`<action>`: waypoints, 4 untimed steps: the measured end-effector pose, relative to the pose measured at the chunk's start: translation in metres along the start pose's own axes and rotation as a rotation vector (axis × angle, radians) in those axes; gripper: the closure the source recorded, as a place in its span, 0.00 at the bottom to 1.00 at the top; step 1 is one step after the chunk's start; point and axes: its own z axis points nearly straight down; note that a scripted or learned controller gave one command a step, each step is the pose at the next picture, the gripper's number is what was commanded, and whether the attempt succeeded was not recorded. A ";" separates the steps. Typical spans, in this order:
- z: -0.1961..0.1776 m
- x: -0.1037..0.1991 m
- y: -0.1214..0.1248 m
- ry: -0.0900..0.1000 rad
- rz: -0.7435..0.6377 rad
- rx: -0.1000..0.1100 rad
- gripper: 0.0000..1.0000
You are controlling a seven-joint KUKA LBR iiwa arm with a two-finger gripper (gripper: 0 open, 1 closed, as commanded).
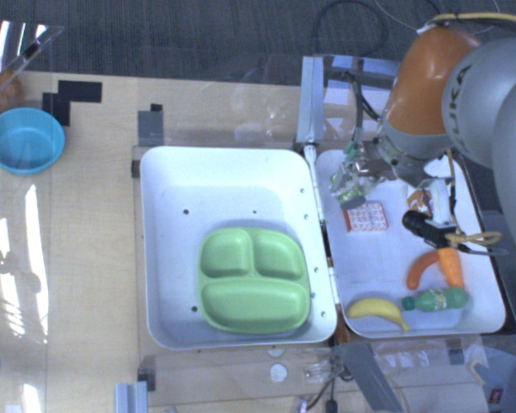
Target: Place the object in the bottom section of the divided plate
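Two white bins are seen side by side. A blue bowl (24,139) sits far left on the bench. The green divided plate (254,279), smooth and moulded, lies in the left bin (172,188). In the right bin (490,312), the gripper (351,177) hangs over a red patterned packet (365,218); jaw spread cannot be determined. A banana (377,311), green bottle (435,299) and carrots (436,268) lie nearby.
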 end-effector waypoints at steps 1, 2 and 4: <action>0.000 0.073 -0.040 0.002 -0.177 0.000 1.00; 0.086 0.159 -0.012 0.001 -0.289 -0.026 1.00; 0.089 0.195 -0.007 -0.001 -0.769 -0.014 1.00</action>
